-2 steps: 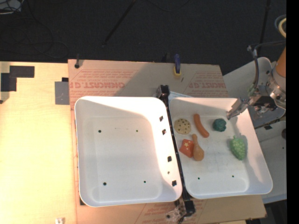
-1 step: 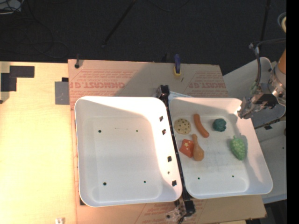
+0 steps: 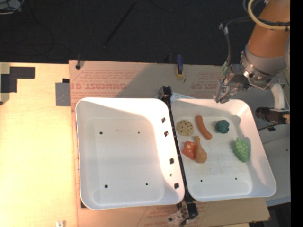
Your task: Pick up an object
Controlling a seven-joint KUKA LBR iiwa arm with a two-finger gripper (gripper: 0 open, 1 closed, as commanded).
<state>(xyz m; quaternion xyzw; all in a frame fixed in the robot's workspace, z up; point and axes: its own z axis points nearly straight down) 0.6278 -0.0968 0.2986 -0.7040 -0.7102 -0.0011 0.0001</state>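
Above right bin's [image 3: 255,126] far rim: gripper [image 3: 221,97] hovers | finger gap too small to judge; arm cut off at frame edge

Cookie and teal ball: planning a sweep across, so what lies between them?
In the camera view, the sausage lies between the cookie and the teal ball, apart from both.

Hand [image 3: 221,97] above right bin [image 3: 258,174] far rim; six toys inside.

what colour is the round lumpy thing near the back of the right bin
Dark teal green, seen best in the camera view.
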